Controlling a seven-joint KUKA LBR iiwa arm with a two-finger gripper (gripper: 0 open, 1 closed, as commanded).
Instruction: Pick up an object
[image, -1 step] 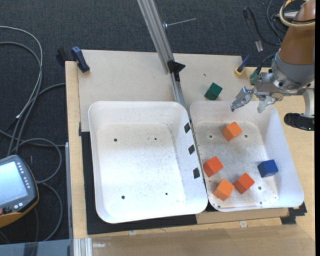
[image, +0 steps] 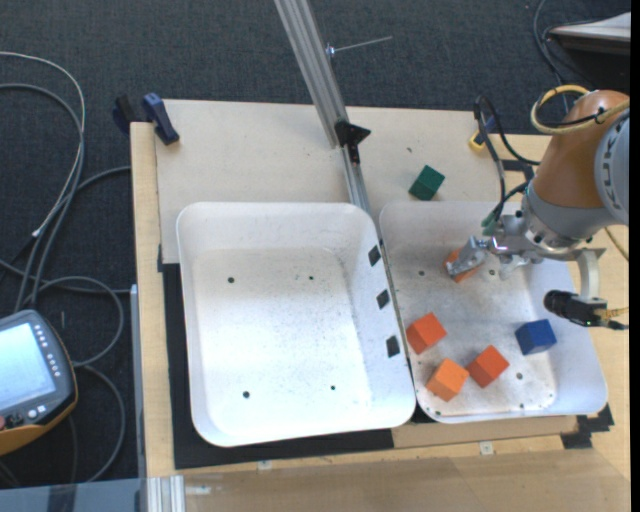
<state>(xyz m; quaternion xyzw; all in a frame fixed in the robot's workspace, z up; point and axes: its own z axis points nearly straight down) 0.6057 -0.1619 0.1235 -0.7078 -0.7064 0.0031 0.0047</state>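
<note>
Pale beige board covers the bench (image: 260, 150), and it sits on dark carpet (image: 200, 50) where loose cables (image: 50, 200) trail along the left side, with a handheld pendant (image: 30, 375) lying at the near left. On the board I have 2 shallow white bins side by side, both speckled with fine dark specks: the left bin (image: 200, 235) is the larger, and the right bin (image: 400, 225) butts against it along a shared edge marked by 3 small black tabs (image: 383, 298). A grey metal rail (image: 315, 75) runs from the far edge down to the seam between the bins. My gripper (image: 470, 262) hangs low over the far middle of the right bin, my arm (image: 580, 165) coming in from the right, and I cannot tell from this angle how my jaws stand; a small orange piece (image: 458, 268) shows at the tip, but whether it is pinched there I cannot say. Toward the near side of that bin lie 3 orange cubes: 1 cube (image: 426, 331) close to the shared edge, another (image: 447, 378) nearer the near rim, and a third, redder one (image: 489, 365) just beside it. A blue cube (image: 536, 336) rests near the right rim, well apart from the orange ones. A green cube (image: 427, 182) sits outside the bins on the bare board at the far side. Open white floor lies between my gripper and the near cubes, and across most of the left bin.
</note>
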